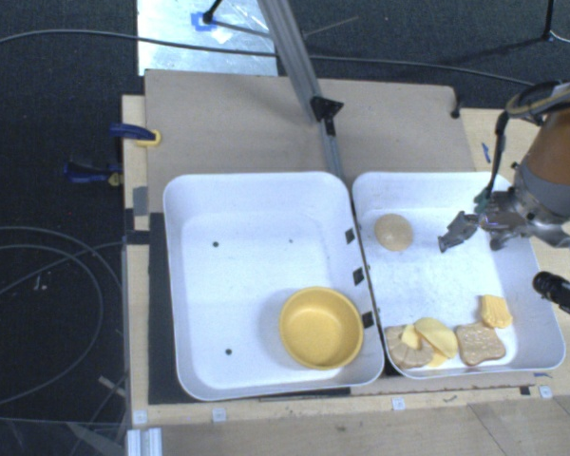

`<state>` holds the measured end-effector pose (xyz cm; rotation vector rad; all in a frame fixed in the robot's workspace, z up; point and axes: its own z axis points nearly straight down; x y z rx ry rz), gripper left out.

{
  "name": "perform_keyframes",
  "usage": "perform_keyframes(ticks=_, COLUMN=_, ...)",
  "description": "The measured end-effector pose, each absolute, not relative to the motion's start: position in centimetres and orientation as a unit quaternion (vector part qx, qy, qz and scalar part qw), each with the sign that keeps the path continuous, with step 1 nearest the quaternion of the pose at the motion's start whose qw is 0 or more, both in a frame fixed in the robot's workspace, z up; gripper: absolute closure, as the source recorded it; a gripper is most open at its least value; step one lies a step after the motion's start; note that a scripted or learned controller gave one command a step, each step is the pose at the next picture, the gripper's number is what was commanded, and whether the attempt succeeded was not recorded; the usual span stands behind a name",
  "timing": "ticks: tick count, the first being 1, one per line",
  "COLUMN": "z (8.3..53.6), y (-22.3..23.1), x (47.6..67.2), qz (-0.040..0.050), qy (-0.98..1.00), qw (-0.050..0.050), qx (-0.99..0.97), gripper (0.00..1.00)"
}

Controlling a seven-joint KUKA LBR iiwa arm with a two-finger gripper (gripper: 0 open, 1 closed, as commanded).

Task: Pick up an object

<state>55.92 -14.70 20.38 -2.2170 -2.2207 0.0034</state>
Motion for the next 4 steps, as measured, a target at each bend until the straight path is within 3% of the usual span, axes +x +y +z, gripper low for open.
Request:
perform_keyframes(ticks=2, z=9.9, y=-15.4, x=55.0, qz=0.0012, qy=-0.707, qw=0.002, qx=-0.707, gripper=0.00)
perform_keyframes(ticks=3, z=11.4, y=-15.4, x=55.3, qz=-0.0009, qy=-0.707, qw=-0.002, qx=-0.707, gripper=1.00)
perform_keyframes(ticks=4, z=17.6, y=-15.8, x=56.0, qz=-0.0021, qy=-0.709, qw=-0.004, qx=-0.705, gripper=1.00)
